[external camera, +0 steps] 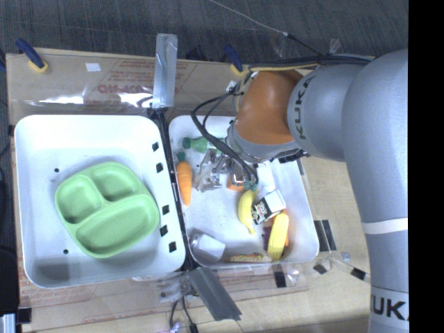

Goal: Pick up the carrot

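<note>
Grey arm (361, 123), orange band (267, 106)

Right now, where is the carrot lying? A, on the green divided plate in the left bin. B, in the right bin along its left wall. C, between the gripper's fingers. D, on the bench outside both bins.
B: the carrot lies in the right bin against its left wall, apart from the gripper and the green plate.

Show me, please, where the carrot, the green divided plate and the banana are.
carrot (184, 184), camera view, middle of its orange body.
green divided plate (107, 208), camera view, central ridge.
banana (245, 209), camera view, middle of its curve.
</note>
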Controlling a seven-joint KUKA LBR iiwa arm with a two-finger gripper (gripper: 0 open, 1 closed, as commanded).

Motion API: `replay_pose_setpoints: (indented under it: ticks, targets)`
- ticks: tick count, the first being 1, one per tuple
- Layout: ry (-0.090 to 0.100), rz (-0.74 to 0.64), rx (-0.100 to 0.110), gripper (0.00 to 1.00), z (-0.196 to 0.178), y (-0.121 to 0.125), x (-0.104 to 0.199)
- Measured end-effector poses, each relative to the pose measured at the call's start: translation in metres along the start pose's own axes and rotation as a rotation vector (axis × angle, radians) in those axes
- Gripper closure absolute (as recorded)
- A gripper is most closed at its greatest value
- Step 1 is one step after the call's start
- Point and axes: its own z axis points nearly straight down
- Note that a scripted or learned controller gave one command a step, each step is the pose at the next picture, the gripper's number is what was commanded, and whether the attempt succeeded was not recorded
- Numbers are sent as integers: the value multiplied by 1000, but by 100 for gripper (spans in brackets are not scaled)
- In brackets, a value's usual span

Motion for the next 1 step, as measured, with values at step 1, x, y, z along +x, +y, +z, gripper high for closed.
replay_pose_setpoints:
  ticks: [1]
  targets:
    - [-1, 319, -1, 100, -101, 55, 65]
